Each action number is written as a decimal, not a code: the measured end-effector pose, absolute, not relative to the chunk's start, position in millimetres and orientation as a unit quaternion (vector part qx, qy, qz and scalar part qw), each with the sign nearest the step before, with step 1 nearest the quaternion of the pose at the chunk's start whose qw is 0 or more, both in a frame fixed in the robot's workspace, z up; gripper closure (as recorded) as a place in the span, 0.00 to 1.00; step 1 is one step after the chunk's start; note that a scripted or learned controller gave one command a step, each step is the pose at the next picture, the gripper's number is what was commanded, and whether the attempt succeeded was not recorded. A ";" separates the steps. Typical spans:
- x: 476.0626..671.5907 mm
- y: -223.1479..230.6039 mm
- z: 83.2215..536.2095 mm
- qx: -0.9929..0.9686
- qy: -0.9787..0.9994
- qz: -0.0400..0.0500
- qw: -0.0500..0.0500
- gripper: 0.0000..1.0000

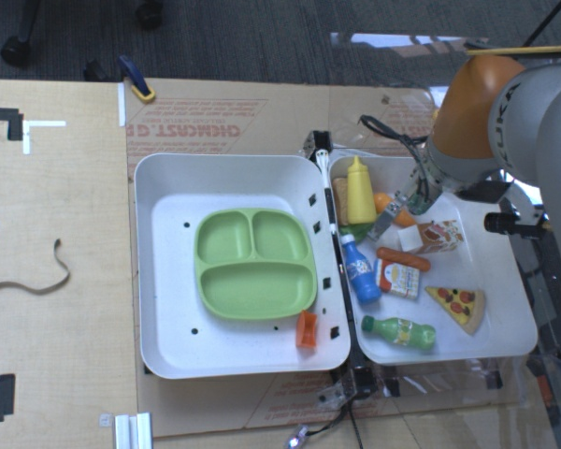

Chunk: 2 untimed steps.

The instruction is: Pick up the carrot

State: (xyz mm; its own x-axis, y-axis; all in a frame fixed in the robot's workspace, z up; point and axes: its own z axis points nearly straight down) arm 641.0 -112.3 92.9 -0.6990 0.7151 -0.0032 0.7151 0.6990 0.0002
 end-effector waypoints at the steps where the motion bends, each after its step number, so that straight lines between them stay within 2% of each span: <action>1: 641.4 -110.6 92.2 0.536 0.844 -0.002 0.001 0.00; 2: 642.4 -110.2 101.9 0.534 0.846 -0.003 0.002 1.00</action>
